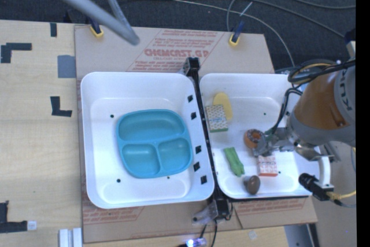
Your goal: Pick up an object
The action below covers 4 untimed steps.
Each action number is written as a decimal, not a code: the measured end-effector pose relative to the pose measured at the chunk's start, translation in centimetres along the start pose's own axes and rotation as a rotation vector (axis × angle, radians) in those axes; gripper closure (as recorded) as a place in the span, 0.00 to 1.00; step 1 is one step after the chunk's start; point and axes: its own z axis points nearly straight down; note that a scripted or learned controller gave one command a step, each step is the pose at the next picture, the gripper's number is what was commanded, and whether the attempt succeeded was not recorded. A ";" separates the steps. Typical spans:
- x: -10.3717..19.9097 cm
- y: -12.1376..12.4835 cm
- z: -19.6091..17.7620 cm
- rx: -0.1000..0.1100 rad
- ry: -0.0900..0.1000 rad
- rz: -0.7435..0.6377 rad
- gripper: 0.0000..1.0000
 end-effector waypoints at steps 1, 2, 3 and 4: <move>-0.9 0.3 -5.9 0.011 0.008 -0.002 1.00; -1.3 0.0 -10.3 0.011 0.008 -0.002 1.00; -1.3 0.5 -14.6 0.011 0.008 -0.003 1.00; 3.3 0.9 -14.8 0.015 0.011 -0.007 1.00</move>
